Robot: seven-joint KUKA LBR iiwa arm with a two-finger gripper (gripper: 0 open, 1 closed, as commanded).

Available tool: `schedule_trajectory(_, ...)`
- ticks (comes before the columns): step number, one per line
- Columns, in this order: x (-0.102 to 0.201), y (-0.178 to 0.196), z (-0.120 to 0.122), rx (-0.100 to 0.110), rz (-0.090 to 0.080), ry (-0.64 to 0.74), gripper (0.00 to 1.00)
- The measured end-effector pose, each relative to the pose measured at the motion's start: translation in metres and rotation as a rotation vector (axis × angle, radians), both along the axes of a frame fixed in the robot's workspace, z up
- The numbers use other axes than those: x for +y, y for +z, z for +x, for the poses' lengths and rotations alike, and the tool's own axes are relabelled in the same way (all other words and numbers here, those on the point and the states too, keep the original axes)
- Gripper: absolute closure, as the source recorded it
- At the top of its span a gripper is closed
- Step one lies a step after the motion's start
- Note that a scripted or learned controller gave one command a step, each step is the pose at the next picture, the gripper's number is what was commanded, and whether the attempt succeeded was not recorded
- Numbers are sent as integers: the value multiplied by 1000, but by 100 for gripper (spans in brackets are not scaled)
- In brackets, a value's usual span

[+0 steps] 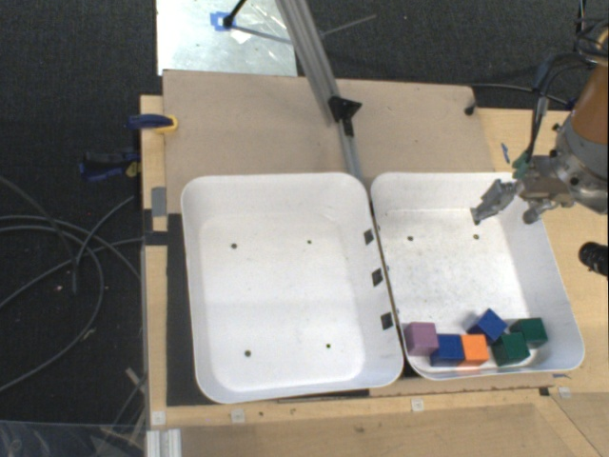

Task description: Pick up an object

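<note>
Two shallow white bins sit side by side on a tan board. The left bin [285, 284] shows a bare white floor with a few small dark dots. The right bin [447, 255] holds a cluster of small blocks, all gathered along its near edge.

The blocks lie as follows. A purple block [421, 337] sits at the left end of the cluster, near the divide between the bins. Just beside it to the right is a blue block [447, 348], touching an orange block [475, 349]. A second blue block [491, 325] sits tilted just behind the orange one. Two green blocks complete the group: a dark green block [512, 349] next to the orange one, and a smaller green block [531, 330] at the far right by the bin wall.

The gripper [515, 206] hangs over the far right part of the right bin, well apart from the blocks. Its two fingers are spread, with one fingertip [484, 208] pointing down to the left and the other toward the bin's right rim. Nothing sits between them.

A grey pole [314, 55] slants across the board from the top of the view. A blue and yellow clamp [152, 122] grips the board's left edge.
</note>
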State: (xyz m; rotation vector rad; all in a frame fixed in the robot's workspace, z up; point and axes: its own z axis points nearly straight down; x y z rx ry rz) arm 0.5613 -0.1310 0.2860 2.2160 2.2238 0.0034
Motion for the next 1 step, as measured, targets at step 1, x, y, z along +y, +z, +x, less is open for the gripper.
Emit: schedule_trajectory(1,-52,-61,21,5,-2,-5,0)
